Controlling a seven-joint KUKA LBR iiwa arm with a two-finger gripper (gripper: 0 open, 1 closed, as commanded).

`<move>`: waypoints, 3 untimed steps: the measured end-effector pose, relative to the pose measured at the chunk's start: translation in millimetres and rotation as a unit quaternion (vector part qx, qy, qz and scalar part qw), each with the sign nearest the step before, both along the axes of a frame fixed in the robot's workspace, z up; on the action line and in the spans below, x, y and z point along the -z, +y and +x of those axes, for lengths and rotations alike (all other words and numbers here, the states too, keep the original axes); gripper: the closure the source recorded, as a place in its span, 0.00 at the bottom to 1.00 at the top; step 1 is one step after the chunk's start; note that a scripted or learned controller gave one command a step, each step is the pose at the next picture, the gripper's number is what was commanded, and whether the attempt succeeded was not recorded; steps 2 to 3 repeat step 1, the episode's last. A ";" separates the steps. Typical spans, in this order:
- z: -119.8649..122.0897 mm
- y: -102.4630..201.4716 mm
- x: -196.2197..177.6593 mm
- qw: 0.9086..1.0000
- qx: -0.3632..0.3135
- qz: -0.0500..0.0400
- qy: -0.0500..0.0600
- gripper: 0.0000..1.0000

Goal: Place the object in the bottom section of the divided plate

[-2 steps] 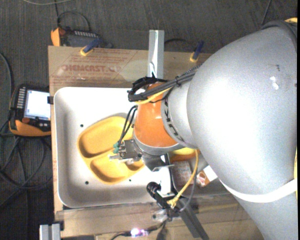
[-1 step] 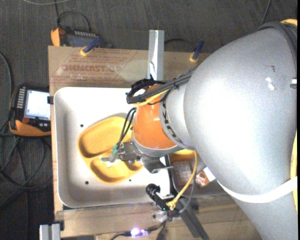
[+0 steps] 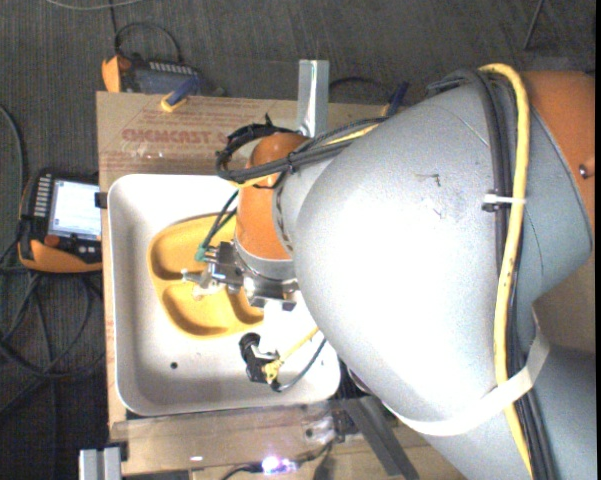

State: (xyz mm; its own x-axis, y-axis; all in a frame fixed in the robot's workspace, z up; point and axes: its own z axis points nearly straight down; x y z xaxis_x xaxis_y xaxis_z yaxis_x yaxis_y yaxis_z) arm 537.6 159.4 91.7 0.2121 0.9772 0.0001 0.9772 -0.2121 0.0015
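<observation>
A yellow divided plate (image 3: pixel 177 255) lies in the white bin (image 3: pixel 140 368), toward its left half. My gripper (image 3: pixel 212 271) hangs over the plate's right side, below the orange wrist band (image 3: pixel 258 218), and hides that part of the plate. Two curved hollows of the plate show to the left of and below the gripper. I cannot make out any object held at the gripper. A small black piece (image 3: pixel 250 351) with a yellow-green cable sits just below the gripper, over the bin floor; whether it is loose or part of the arm is unclear.
The big grey arm body (image 3: pixel 430 258) covers the right half of the view, including the second bin. A cardboard sheet (image 3: pixel 160 133) lies under the bin. A hand-held pendant (image 3: pixel 65 223) rests on the floor at left, and a metal post (image 3: pixel 313 93) stands behind the bin.
</observation>
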 end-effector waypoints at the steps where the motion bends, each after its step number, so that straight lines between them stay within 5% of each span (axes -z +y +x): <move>1: 27.9 52.1 1.3 0.990 -0.137 -0.012 0.016 0.00; 3: 27.9 52.1 1.3 0.990 -0.137 -0.012 0.016 0.00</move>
